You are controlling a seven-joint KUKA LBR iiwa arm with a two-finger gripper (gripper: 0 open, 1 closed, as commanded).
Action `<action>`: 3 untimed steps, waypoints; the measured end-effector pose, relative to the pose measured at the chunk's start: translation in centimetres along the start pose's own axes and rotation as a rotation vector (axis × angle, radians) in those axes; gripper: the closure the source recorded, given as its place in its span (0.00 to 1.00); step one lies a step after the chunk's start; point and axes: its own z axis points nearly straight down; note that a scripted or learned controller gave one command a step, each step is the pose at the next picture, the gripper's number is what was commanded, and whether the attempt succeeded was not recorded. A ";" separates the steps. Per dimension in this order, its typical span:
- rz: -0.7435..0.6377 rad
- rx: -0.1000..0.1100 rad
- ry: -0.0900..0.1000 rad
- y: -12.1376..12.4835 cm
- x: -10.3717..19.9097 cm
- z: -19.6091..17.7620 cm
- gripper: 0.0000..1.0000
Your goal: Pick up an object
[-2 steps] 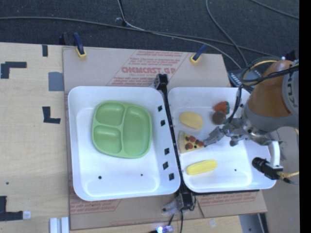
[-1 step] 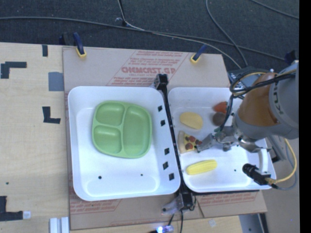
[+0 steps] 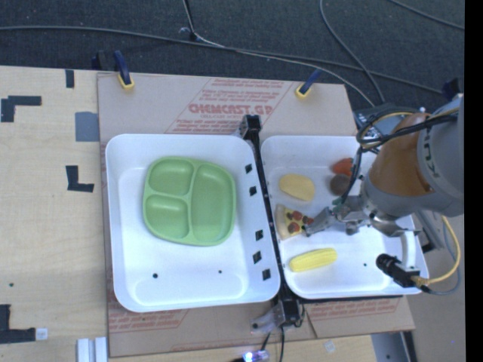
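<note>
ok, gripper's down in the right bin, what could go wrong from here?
1. The gripper sits beside the pizza slice, which lies low against the bin's left wall; closing there may scrape the floor or wall and come up with nothing.
2. The corn, the yellow piece and the dark items lie close around it; the arm could knock them aside.
3. The cable loops near the bin's corner and might snag.
</note>
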 end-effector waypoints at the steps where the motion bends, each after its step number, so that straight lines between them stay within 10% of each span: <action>1: 0.000 -0.003 -0.003 0.0 0.0 -1.0 1.00; 3: 0.000 -0.003 -0.001 -0.5 0.1 -11.7 1.00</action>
